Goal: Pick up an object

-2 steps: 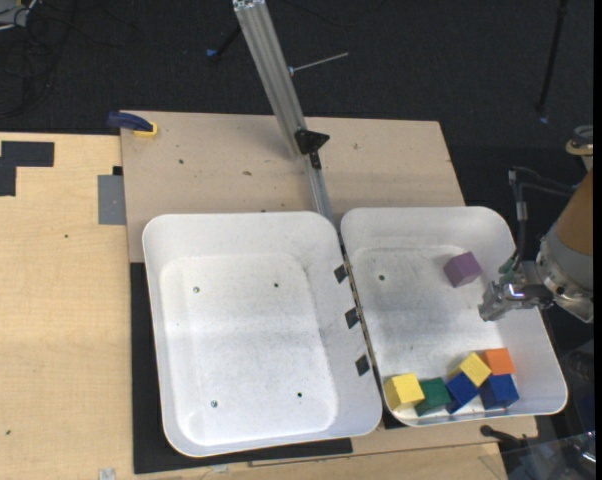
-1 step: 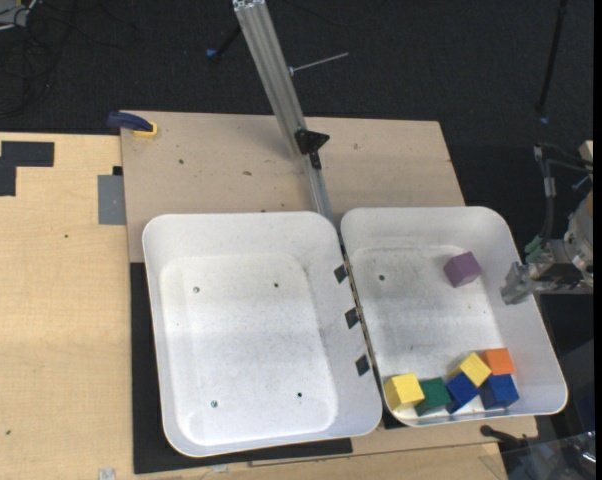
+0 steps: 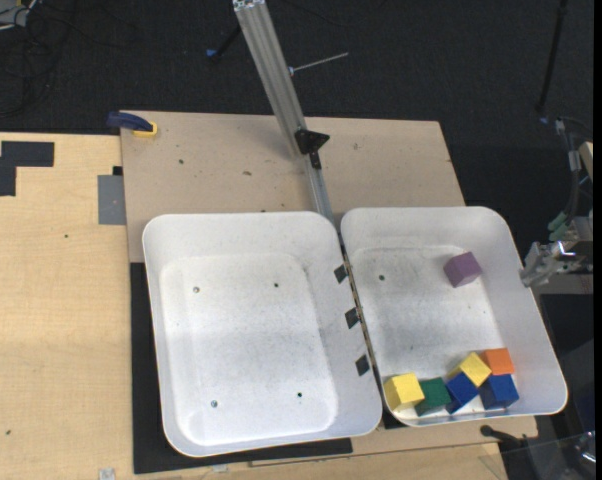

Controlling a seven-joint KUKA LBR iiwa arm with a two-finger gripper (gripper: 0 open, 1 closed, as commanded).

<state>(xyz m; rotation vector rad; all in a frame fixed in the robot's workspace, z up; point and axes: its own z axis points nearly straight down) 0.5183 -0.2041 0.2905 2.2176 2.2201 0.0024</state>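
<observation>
- The surface [image 3: 281, 163] was light wood and carried two white bins; the room behind it was dark.
- In the right bin [image 3: 421, 230], a purple block [image 3: 463, 268] lay alone near the far right side.
- Yellow, green, blue and orange blocks [image 3: 459, 383] were crowded in the near corner of the right bin.
- The jaws [image 3: 556, 263] stood just outside the right edge of the right bin; open or closed, I cannot tell.

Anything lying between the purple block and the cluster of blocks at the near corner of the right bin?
No. In the camera view, only bare bin floor separates the purple block from the cluster of blocks.
</observation>
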